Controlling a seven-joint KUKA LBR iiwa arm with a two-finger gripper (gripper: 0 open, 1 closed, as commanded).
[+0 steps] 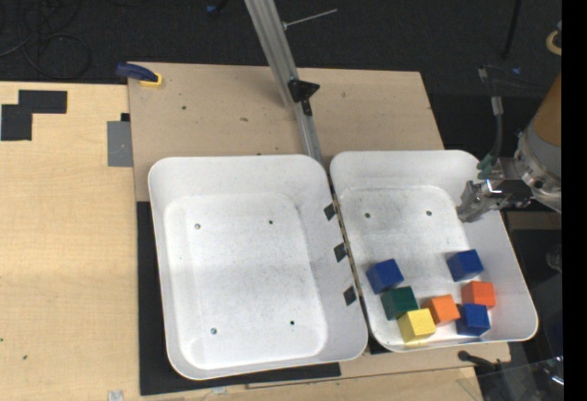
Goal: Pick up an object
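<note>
Blocks (431, 298): 7 in right bin (404, 172)

Matt white plastic bins (248, 179), pale wood bench (64, 234), ribbed metal rail (266, 23).

We find no text, label, brand, number or sign that we can read here. The two bins (240, 177) are plain white with only small dark dots, the blocks (431, 298) in the right bin show bare coloured faces, and the bench (55, 234) carries only unmarked black and grey patches. The metal rail (271, 39) and the arm (541, 165) show us no lettering either.
</note>
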